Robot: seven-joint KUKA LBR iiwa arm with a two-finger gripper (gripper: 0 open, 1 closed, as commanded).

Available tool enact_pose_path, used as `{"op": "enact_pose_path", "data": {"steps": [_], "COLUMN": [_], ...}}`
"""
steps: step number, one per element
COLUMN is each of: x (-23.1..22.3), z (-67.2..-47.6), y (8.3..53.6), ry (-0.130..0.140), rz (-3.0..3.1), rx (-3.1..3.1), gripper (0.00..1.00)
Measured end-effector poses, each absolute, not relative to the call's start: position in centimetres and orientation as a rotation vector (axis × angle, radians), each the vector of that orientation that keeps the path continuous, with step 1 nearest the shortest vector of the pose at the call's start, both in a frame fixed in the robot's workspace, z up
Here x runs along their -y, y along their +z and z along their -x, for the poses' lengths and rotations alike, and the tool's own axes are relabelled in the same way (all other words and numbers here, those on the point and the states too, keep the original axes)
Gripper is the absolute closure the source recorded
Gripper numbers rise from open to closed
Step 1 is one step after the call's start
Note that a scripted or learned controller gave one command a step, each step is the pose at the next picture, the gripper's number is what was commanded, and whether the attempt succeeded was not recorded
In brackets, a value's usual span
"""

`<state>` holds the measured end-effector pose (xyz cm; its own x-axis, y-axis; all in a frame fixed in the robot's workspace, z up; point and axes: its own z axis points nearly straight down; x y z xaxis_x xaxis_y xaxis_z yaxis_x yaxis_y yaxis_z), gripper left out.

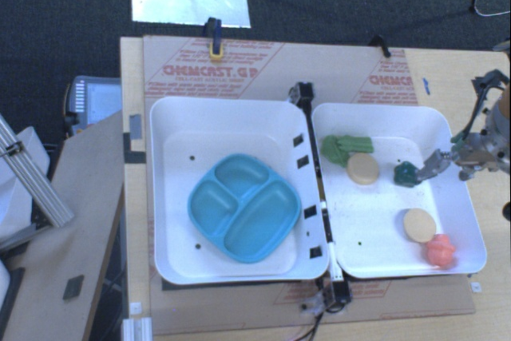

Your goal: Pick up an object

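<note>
Two shallow white bins sit side by side on my desk [136, 172], which is lined with printed cardboard. The left bin [172, 251] holds one thing: a blue plate [243, 206] with three compartments, lying flat near the bin's middle. The right bin [463, 196] holds five small objects: one green piece [346, 147] near the far left corner, one round tan disc [363, 169] touching it on the near side, one dark teal object [406, 173] toward the right wall, a second tan disc [418, 224] nearer the front, and one pink object [440, 251] just beside that disc at the front right corner. My arm reaches in over the right bin's right wall, and my pincer [427, 168] hangs low with its tip right against the dark teal object; whether its fingers are spread or pressed together, I cannot tell, nor whether the object sits between them.
</note>
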<state>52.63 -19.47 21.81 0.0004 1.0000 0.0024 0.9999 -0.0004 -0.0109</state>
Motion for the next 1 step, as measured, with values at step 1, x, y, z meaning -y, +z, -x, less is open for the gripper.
{"op": "enact_pose_path", "data": {"steps": [1], "x": [19.41], "z": [-52.92], "y": [22.47], "ry": [0.000], "rz": [2.218], "rx": [2.226], "gripper": [0.00]}}
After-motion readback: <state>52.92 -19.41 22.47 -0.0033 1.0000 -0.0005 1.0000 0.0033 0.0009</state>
